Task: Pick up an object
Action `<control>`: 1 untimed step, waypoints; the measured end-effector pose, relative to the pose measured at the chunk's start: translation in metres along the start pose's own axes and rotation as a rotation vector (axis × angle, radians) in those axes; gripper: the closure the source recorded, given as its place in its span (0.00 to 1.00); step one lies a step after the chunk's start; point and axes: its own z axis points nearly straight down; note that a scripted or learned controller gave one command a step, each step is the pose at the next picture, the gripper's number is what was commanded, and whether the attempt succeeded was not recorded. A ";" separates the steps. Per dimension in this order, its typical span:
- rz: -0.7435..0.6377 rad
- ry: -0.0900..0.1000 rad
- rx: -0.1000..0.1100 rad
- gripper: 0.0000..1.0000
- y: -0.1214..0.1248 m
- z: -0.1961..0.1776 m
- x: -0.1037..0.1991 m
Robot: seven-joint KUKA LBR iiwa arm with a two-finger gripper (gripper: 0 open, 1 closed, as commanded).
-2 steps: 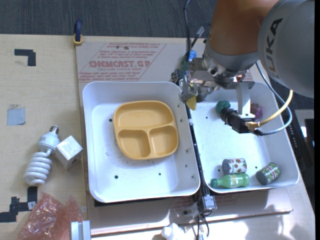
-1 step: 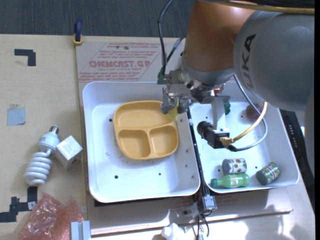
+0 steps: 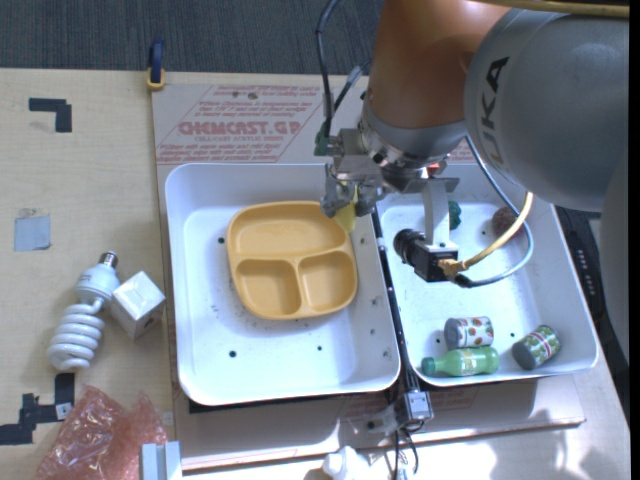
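Note:
A yellow divided plate (image 3: 290,263) lies in the left white bin (image 3: 200,298). My gripper (image 3: 343,204) hangs over the plate's far right corner, close to the wall between the two bins. A small yellow-green bit shows just under it, and I cannot tell whether that is the plate's rim or a separate thing. In the right bin (image 3: 575,298), along the near wall, lie a green bottle (image 3: 462,363), a small red and white can (image 3: 470,331) and a green can (image 3: 536,346). A teal item (image 3: 453,211) sits near the far wall, partly hidden by the arm.
The big grey and orange arm covers the far part of the right bin. A black block (image 3: 420,253) on a cable hangs over that bin. Left of the bins lie a spiral light bulb (image 3: 80,318), a white cube (image 3: 138,298) and a pink plastic bag (image 3: 100,433).

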 end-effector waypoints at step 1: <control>0.001 0.000 0.000 1.00 0.001 -0.018 -0.009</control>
